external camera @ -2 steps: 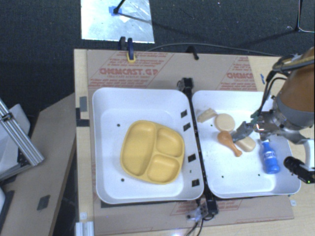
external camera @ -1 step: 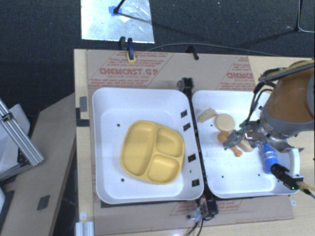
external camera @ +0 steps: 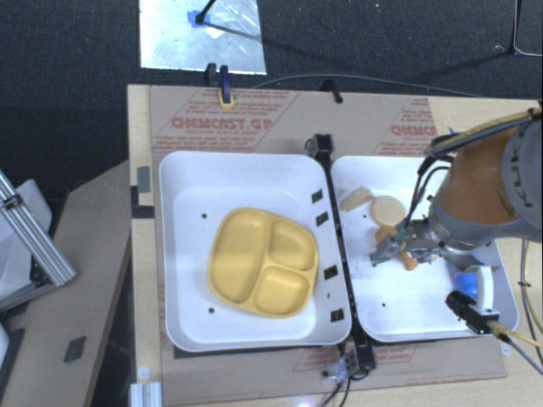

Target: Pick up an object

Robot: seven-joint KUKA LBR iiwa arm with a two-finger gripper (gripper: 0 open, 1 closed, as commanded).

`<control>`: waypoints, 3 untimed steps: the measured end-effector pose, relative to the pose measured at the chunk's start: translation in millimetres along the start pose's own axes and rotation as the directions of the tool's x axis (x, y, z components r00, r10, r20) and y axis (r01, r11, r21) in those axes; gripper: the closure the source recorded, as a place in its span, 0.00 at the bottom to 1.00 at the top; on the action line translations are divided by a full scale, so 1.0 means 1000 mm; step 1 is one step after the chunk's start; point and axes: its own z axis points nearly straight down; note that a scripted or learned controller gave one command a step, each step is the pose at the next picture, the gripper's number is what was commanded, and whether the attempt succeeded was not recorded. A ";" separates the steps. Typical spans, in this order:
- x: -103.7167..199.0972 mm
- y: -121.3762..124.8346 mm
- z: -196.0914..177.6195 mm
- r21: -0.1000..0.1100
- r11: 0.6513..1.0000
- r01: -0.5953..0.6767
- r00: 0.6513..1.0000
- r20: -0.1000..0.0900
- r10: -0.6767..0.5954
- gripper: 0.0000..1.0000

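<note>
The grey arm (external camera: 488,185) sits highest, so it's closest to the lens. It reaches in from the right, with its claw (external camera: 392,251) low over the middle of the right bin (external camera: 382,325). Honestly I can't tell whether the claw is released or clenched, it's just a grey blur at that angle.

Looks to me like the reach-and-grab step, with nothing clearly lifted yet. The likely target is a small orange piece (external camera: 410,262) on the bin floor, right up against the claw on the arm's side. Touching or only just beside? Can't say. It's small, bright and a bit lumpy, and partly tucked under the wrist, so the shape is hard to read.

I'd say the next move needs the claw centred on that piece and closed firmly before any lift.

Behind it, near the back wall, there's a round tan disc (external camera: 388,208) and a pale wedge (external camera: 356,197). The left bin (external camera: 187,227) has a yellow divided plate (external camera: 263,261).
</note>
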 end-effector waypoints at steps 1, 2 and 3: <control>0.000 0.000 0.051 -0.002 1.000 -0.001 1.000 0.001 0.001 0.00; 0.000 0.001 0.038 -0.005 1.000 0.001 1.000 0.001 -0.001 1.00; 0.003 0.007 -0.006 -0.008 1.000 0.002 1.000 0.002 -0.002 1.00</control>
